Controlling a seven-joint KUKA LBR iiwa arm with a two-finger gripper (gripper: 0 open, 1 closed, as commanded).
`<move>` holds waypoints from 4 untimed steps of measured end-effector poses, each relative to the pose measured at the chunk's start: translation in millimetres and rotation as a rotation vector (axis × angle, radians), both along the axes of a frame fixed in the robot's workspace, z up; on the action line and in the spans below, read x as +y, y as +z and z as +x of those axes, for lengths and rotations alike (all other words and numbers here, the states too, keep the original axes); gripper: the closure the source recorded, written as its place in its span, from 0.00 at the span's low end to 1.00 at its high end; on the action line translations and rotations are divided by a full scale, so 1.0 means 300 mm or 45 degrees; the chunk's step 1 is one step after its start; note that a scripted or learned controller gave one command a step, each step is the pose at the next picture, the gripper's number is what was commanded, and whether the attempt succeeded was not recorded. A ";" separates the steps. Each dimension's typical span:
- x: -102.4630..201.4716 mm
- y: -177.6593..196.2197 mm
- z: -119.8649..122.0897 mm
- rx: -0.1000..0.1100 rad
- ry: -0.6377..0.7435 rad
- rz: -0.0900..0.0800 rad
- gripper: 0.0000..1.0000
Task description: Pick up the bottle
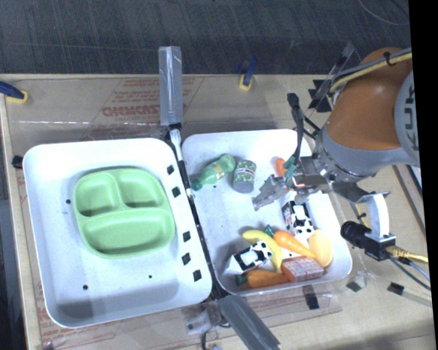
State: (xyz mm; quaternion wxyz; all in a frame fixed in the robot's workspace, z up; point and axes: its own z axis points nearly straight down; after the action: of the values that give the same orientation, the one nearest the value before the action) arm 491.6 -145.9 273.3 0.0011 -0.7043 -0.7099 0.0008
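The green bottle (213,171) is seen lying on its side at the upper left of the right bin (208,232), just beside a small can (244,174). The claw (273,192) is positioned over the bin's middle, apart from the bottle; its opening cannot be told

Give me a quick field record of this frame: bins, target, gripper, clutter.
left bin: holds a green divided plate
right bin: holds the bottle and toy food
bottle: green, lying on its side near the bin's top left corner, close to the divider
small can: just right of the bottle
gripper: above the right bin's middle, right of the can, apart from the bottle
finger state: cannot tell
clutter: banana, carrots, other toys bunched in the right bin's lower right part
task status: bottle not yet picked up
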 end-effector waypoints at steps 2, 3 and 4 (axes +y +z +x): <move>0.304 -0.220 0.221 -0.002 0.630 0.000 0.00; 0.134 -0.424 0.287 0.003 0.653 0.003 0.00; 0.133 -0.390 0.289 0.003 0.658 0.001 1.00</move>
State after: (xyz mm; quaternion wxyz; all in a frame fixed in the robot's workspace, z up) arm 578.2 -106.0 156.4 0.0019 -0.4995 -0.8663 0.0015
